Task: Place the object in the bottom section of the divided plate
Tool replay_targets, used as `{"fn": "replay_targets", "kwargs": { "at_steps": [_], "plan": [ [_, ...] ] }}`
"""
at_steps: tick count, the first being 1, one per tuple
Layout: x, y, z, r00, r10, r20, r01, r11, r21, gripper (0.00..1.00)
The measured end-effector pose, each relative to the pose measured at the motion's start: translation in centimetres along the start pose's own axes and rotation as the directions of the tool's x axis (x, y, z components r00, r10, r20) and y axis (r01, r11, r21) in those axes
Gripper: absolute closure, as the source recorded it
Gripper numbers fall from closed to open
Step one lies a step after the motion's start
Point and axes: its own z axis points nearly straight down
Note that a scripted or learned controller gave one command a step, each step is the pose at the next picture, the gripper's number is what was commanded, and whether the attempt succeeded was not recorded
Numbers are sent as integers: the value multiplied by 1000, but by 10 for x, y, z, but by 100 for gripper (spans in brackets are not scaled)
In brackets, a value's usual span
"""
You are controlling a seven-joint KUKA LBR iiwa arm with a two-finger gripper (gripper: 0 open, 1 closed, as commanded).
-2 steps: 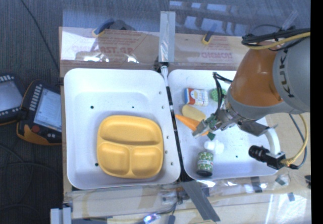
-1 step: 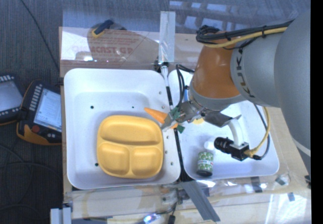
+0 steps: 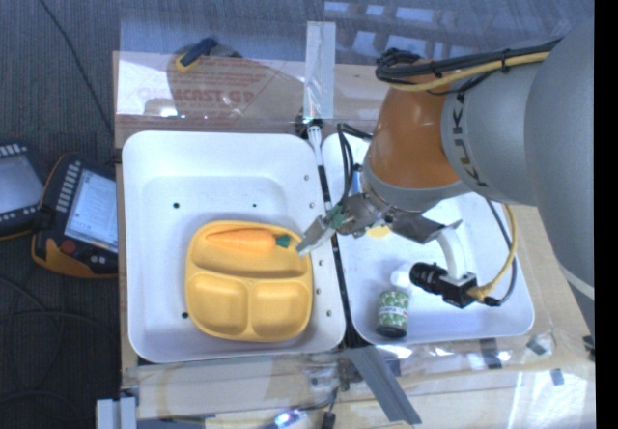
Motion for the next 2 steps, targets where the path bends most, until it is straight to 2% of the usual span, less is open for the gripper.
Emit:
{"fn": "replay_targets", "kwargs": {
  "at_steps": [1,2],
  "plan": [
    [28,-33,0,996,85,-1,-85,996,3,0],
    [43,40,0,999,45,1,-45,999,1,0]
  ]
}}
